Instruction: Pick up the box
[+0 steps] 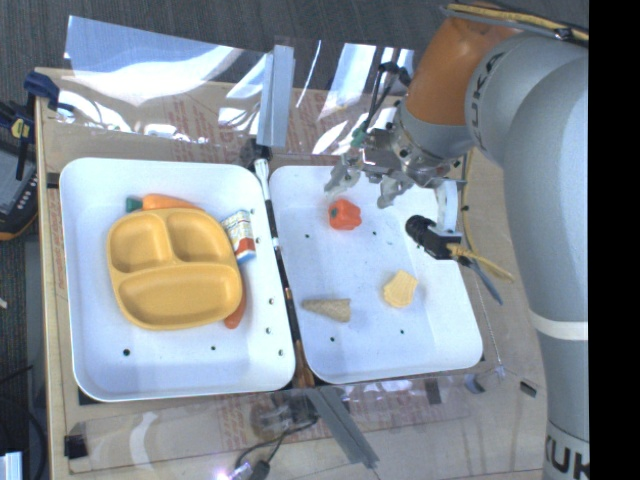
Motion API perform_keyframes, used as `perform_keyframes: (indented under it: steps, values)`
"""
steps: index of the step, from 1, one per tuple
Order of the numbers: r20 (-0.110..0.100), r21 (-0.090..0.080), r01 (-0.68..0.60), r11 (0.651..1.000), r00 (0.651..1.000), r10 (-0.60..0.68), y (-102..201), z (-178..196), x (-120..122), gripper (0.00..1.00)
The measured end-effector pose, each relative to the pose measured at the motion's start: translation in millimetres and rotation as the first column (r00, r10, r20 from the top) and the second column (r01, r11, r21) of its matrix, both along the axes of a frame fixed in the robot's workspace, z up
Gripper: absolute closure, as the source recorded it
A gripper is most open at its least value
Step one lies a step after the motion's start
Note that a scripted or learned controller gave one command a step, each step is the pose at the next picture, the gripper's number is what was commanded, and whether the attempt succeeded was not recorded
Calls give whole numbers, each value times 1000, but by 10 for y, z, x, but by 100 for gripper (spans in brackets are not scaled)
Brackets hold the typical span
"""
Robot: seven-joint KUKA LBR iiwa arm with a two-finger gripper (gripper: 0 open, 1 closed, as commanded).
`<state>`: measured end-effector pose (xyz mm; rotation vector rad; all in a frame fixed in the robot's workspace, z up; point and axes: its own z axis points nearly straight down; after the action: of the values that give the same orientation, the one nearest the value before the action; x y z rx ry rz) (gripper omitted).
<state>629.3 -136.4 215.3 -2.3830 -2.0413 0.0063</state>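
Grey arm (540, 168) with the orange band is easily the biggest thing and sits closest to the camera, coming in from the right and bending down over the back of the right bin (440, 343). Left bin (85, 358) is next to it, the two walls touching.

Most of the left bin is taken up by a yellow divided tray (175, 268), with an orange carrot-looking thing (165, 203) poking out behind it.

The gripper (365, 183) hangs over the far end of the right bin with its fingers spread and nothing between them, just beside a little red pepper (344, 214).

The box (240, 236), small and white with red and blue on it, is over in the left bin, tucked against the tray's right edge and near the wall between the bins, so well apart from the gripper.

Also in the right bin: a tan wedge (328, 309) and a pale yellow chunk (399, 289).
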Motion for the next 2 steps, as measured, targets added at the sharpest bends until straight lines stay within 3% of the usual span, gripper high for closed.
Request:
perform_keyframes:
  steps: [1, 2]
  values:
    - [1, 0, -104, 995, 995, 104, 222, -1249, 30, 0]
    - [4, 0, 25, 1000, 1000, -25, -206, -839, 278, 0]
